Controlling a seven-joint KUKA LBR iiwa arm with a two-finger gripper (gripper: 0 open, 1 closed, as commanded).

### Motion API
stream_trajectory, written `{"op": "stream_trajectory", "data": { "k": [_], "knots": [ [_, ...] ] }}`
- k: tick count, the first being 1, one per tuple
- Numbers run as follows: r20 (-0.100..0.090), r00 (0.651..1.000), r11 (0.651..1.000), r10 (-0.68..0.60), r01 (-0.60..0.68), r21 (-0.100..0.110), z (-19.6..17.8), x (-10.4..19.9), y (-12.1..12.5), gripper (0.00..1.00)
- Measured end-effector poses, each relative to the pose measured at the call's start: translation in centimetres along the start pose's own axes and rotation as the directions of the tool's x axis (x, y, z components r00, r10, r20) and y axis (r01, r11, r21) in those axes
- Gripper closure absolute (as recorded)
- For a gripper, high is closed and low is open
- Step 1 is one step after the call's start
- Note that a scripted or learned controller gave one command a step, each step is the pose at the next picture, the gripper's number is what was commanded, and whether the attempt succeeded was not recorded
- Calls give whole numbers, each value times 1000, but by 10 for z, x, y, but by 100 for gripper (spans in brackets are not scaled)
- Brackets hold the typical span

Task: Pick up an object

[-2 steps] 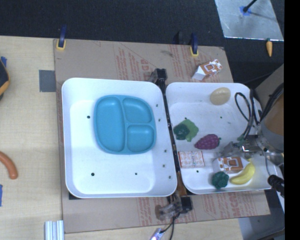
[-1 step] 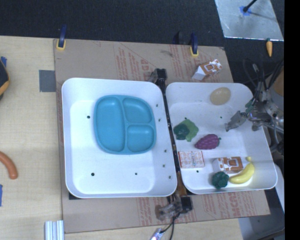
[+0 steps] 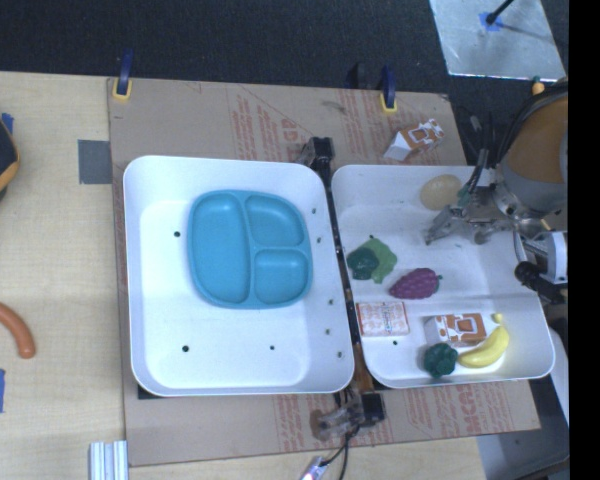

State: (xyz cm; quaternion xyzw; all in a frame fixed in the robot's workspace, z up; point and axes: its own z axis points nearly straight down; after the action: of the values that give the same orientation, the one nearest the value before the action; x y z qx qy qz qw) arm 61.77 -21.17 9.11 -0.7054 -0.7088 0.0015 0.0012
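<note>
Now your claw [image 3: 450, 226] is hanging spread open and gripping nothing in the right bin [image 3: 380, 190], just beside the potato [image 3: 440, 190], above the grapes [image 3: 414, 284].

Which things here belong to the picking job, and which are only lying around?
Job: gripper; in the right bin, pale egg, green vegetable, purple grapes, banana.

Lying about: blue plate, sausage, small carton.
</note>
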Motion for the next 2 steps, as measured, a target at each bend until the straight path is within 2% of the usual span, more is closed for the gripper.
{"op": "stream_trajectory", "data": {
  "k": [1, 2],
  "knots": [
    [-1, 1000, 1000, 0, 0, -2, -1, 3, 39, 0],
    [0, 1000, 1000, 0, 0, -2, -1, 1, 39, 0]
  ]
}}
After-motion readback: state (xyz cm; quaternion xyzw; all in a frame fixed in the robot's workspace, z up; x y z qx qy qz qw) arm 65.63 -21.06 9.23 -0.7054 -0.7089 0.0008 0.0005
